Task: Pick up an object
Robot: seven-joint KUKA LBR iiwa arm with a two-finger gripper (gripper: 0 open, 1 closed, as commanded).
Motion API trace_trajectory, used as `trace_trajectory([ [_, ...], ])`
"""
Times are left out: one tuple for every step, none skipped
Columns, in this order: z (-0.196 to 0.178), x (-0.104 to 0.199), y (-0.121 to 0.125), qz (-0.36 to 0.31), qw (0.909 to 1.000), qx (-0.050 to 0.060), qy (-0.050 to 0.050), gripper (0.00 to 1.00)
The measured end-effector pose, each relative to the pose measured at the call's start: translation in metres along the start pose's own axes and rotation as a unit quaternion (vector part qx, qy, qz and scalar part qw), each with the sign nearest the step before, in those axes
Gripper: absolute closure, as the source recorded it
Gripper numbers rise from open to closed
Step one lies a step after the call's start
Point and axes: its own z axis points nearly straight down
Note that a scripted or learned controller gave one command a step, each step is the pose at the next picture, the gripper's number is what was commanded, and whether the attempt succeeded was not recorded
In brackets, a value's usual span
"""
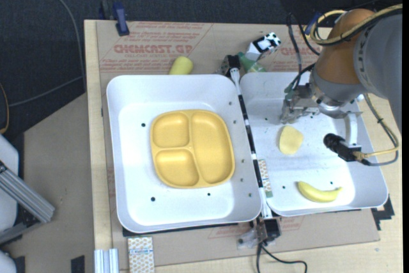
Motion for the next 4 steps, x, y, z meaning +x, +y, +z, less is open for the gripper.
trace_trajectory([
  [0.000,0.000,0.000,0.000,1.0000,0.000,0.000,0.00],
  [0.011,0.007,-0.035,0.001,1.0000,0.004,0.002,0.00],
  [-0.002,0.006,-0.032,0.001,1.0000,-0.002,0.000,1.00],
  [0.000,0.006,-0.034,0.001,1.0000,0.001,0.001,0.00],
])
